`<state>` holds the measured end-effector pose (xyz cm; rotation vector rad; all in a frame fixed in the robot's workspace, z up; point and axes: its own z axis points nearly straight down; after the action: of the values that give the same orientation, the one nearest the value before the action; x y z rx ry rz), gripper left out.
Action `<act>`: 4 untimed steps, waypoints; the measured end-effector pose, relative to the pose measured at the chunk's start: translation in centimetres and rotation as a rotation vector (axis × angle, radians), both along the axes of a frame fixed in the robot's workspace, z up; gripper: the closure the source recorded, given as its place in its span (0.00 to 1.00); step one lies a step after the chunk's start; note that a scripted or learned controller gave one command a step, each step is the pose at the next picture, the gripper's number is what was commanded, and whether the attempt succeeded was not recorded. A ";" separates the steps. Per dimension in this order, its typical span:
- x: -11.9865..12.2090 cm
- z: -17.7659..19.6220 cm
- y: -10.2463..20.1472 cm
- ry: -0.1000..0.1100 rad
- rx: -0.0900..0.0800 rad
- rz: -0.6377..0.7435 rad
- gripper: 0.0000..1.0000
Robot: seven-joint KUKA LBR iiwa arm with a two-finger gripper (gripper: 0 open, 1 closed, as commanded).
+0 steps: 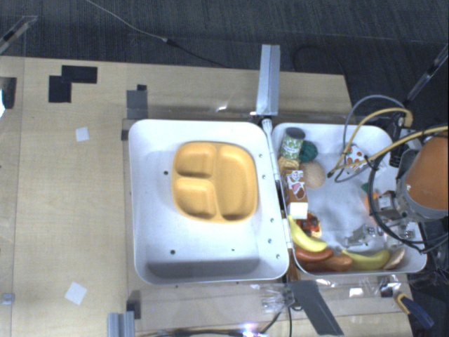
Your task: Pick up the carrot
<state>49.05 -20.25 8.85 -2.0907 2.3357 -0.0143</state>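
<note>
Closest to me is the arm (426,181), coming in from the right over the right bin (337,202), orange band up top and a loop of cables (372,114) hanging off it. Gripper (363,237) sits low in that bin's near right part, a grey metal blur under the cables; can't tell from here whether it's open or closed, and I see nothing held in it. Carrot (368,203): I take it to be the small orange piece in the right bin, just beside the wrist and a bit farther back than the gripper, partly hidden by cables, so not certain. Along the near wall of the same bin lie a yellow banana (305,236), a red-brown sausage (323,260) and a second banana (368,258) close under the gripper. Back of the bin has a pizza slice (354,159), a green item (309,149) and a can (291,146); smaller packs along the left wall are too small to name. Left bin (151,188) holds a yellow divided plate (214,181), sitting flat near its middle. Both bins rest side by side on the pale wood tabletop (63,209).
</note>
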 end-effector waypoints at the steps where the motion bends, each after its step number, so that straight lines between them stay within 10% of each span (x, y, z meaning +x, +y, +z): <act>1: 0.0 0.0 -0.4 -0.002 0.002 -0.167 0.00; 3: 2.8 0.0 -0.4 -0.002 0.007 -0.662 0.00; 4: 3.2 1.4 -0.3 -0.015 0.008 -0.656 1.00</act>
<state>52.27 -20.50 10.23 -1.2218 2.8728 -0.0222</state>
